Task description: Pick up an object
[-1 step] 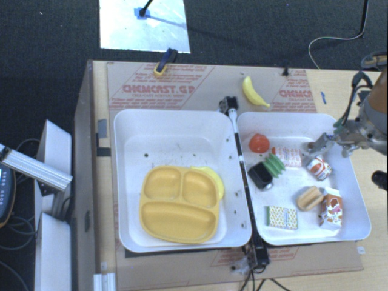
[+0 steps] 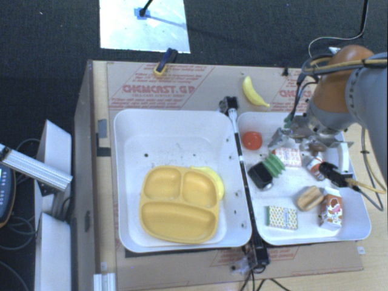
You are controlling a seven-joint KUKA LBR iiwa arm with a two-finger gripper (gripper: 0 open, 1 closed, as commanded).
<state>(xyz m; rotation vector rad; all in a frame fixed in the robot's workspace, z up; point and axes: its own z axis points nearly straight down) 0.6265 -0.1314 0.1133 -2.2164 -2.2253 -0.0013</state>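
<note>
Dark carpet surrounds my bench. Beside the yellow divided plate (image 2: 180, 204), the right bin (image 2: 357, 223) holds clutter; my gripper (image 2: 295, 133) hangs over its far end, near the red ball (image 2: 252, 140). Its jaw state I cannot tell.

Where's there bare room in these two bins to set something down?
The left bin has the most room: its whole far half, beyond the yellow divided plate, is bare floor. In the right bin it is crowded under the gripper; the only bare patches lie between the red ball and the far wall, and between the patterned box and the bread roll.
</note>
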